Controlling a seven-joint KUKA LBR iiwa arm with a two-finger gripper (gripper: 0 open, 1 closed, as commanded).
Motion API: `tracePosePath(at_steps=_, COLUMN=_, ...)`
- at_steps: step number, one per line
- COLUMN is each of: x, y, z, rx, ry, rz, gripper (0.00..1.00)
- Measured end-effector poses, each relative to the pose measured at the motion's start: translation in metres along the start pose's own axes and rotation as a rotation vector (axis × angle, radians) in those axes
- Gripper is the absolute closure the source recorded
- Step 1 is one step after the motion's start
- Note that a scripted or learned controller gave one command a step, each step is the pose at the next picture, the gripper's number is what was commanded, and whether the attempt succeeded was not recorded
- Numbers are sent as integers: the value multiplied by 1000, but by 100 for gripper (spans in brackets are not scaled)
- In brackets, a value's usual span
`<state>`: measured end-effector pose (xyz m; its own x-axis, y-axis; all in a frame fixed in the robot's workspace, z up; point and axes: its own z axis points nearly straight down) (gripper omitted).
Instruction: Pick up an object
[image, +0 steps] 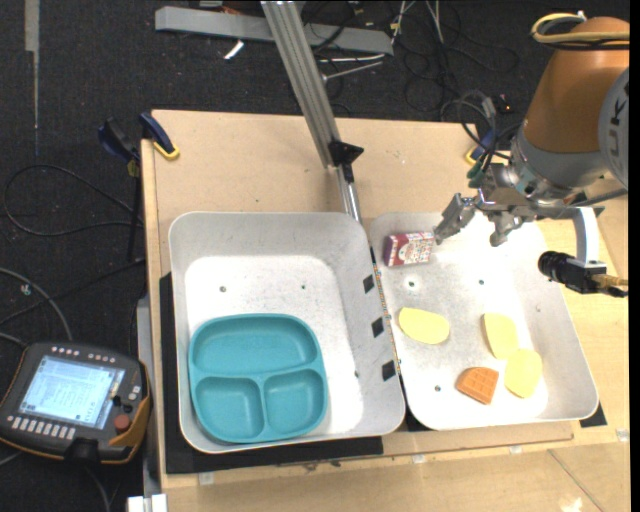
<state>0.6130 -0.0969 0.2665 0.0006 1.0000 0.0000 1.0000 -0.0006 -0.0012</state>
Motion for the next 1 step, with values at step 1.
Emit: tracePosePath(at_steps=1, x=0, y=1, z=-10, rx=-2, ry=0, rz=-1, gripper=100)
